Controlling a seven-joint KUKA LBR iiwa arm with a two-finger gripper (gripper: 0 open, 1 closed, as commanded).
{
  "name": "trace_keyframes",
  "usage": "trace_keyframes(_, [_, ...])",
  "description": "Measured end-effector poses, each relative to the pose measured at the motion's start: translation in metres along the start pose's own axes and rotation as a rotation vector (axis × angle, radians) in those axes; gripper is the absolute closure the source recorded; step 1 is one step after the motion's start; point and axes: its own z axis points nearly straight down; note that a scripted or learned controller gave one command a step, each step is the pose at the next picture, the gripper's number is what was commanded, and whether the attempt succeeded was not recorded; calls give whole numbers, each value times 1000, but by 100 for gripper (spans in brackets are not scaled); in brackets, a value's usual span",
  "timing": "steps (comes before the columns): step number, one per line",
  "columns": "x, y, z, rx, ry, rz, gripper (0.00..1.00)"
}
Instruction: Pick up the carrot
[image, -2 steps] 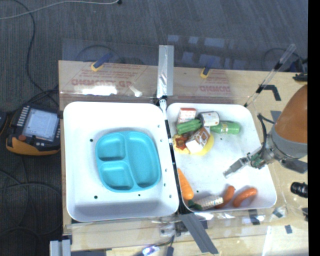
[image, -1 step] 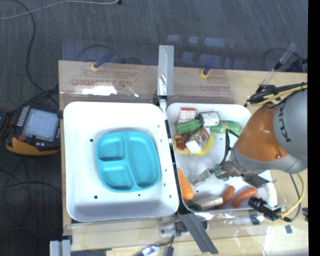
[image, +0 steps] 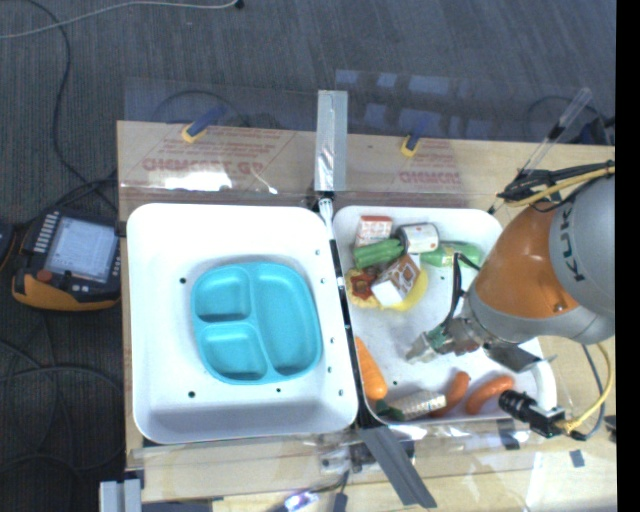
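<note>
Orange carrot lies slanted against right bin's left wall.

Your arm at the right: a rounded grey shell bearing dark letters "KU", cut off at the edge, above a broad glossy orange band. Below the band, a grey wrist narrows to a small metallic pincer with pale greenish tips. You can trace black and yellow cables running over the arm's upper side.
</note>
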Motion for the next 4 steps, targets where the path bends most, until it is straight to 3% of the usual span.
trace_keyframes(1, [-4,-1,8,2,8,196,100])
trace_keyframes(2, [31,4,-84,14,0,210,100])
trace_keyframes(3, [24,4,9,1,-1,199,100])
trace_keyframes(4, [21,6,8,-6,-11,-69,100])
